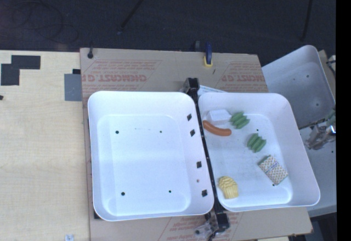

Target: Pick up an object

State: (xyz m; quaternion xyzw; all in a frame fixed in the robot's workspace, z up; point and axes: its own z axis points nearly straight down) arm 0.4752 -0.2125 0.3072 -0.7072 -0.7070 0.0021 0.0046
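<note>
Camera view is showing the gripper (323, 135) waiting at the right bin's (299, 125) edge, its opening impossible to tell; the sausage (217, 130) is touching a white block (219, 116), risking a double grab.

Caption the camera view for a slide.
Two white bins; the right one holds a hot dog, two green toys, corn and a patterned block.

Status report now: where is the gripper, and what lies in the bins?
Gripper at right edge, outside bins. Right bin: sausage, two green pieces, yellow item, patterned block. Nothing blocking.
</note>
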